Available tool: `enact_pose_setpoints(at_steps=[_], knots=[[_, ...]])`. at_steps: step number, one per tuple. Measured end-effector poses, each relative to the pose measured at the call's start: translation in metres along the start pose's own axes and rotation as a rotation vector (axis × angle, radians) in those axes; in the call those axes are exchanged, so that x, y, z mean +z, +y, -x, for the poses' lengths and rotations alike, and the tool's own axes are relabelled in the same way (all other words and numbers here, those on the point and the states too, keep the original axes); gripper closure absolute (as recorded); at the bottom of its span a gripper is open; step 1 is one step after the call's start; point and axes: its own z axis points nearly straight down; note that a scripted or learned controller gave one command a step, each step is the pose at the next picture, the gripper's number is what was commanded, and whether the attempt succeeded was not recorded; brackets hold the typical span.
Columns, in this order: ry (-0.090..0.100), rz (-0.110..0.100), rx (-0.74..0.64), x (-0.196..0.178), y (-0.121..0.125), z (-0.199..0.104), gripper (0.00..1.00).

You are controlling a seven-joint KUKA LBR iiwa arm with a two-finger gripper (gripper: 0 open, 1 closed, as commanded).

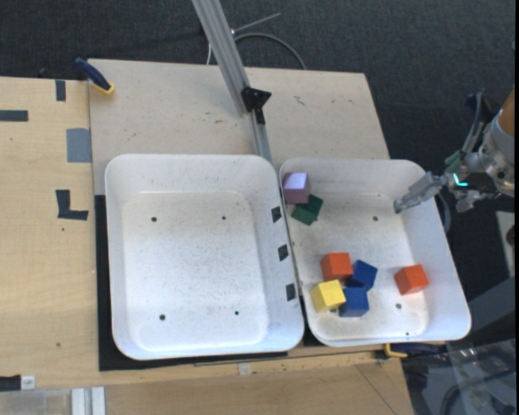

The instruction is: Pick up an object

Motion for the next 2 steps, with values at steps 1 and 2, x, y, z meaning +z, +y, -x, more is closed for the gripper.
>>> enact_pose_setpoints(at_steps=[1, 2], knots=[[-0.001, 0.004, -0.002, -0.002, 0.001, 0.0, 0.0], [0.0, -0.003, 0.0, 0.062, -0.004, -0.001, 0.0]])
